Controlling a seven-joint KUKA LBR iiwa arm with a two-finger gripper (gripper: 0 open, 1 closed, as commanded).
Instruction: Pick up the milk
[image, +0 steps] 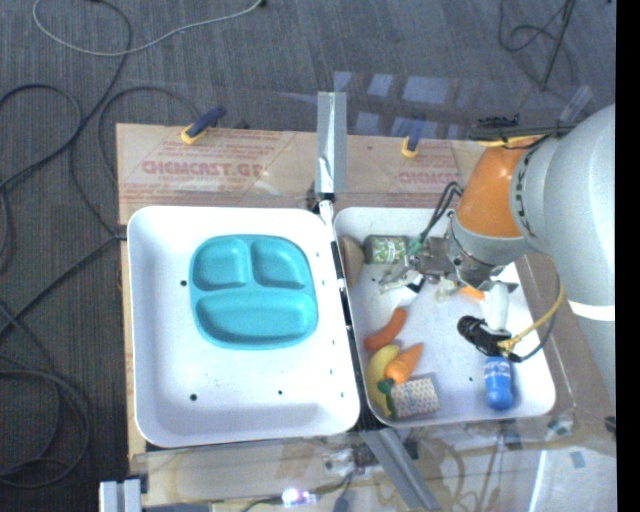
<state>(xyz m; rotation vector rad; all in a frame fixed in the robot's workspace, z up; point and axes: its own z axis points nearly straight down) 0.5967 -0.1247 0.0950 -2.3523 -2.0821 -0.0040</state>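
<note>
The desk (230, 165) carries two shallow white bins side by side. The left white bin (150, 400) holds one turquoise plastic tray with three compartments (255, 290), lying flat near the bin centre. The right white bin (450, 385) holds all the loose items. The grey arm with the orange band (490, 200) enters from the right and places the tool (425, 268) low over the far half of the right bin. Whether the tool is open or closed cannot be told from this view, because the wrist body covers it. No item is seen gripped. A small jar with a green label (385, 248) lies on its side just beside the tool, toward the far left corner of the bin. An orange carrot-shaped toy (388, 328) lies tilted near the left wall. A second, shorter orange toy (405, 362) lies nearer the front, touching a yellow rounded toy (377, 370). A speckled grey block (415, 397) rests against the front of that group. The small blue bottle with a paler top (497, 383) stands apart in the front right corner of the right bin (it is the item that best matches the milk, though no label can be read). It is well apart from the tool and touches none of the other toys. Two yellow clamps, a left clamp (202, 122) and a right clamp (410, 147), sit on the far edge of the desk. Dark cables (60, 80) lie on the grey floor around it.
</note>
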